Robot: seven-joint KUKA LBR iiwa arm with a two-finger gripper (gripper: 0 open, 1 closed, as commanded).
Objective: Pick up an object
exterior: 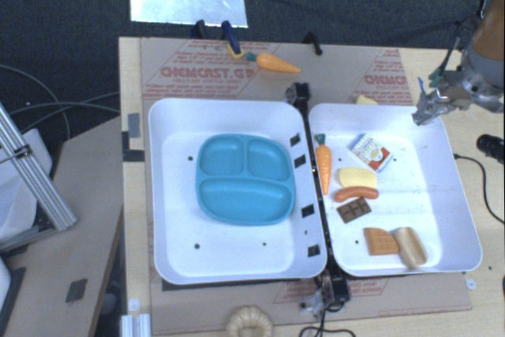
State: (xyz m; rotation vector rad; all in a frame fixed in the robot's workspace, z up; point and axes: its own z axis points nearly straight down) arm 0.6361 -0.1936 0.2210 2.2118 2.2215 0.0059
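Observation:
My gripper (424, 114) hangs over the far right corner of the right bin (442, 170), above its rim, with nothing between its fingers that I can make out. In that bin lie a carrot (323, 163), a small white and red packet (370, 151), a yellow wedge (357, 177), a sausage (357, 193), a brown chocolate square (353, 209), a tan cracker (381, 241) and a bread roll (409, 245). The nearest of them, the packet, is down and to the left of the gripper.
The left bin (170, 170) holds a blue divided plate (244, 178). A second carrot (274, 63) lies on the cardboard behind the bins. A pale piece (365, 99) sits just beyond the right bin's far rim. A braided ring (251, 322) lies at the front edge.

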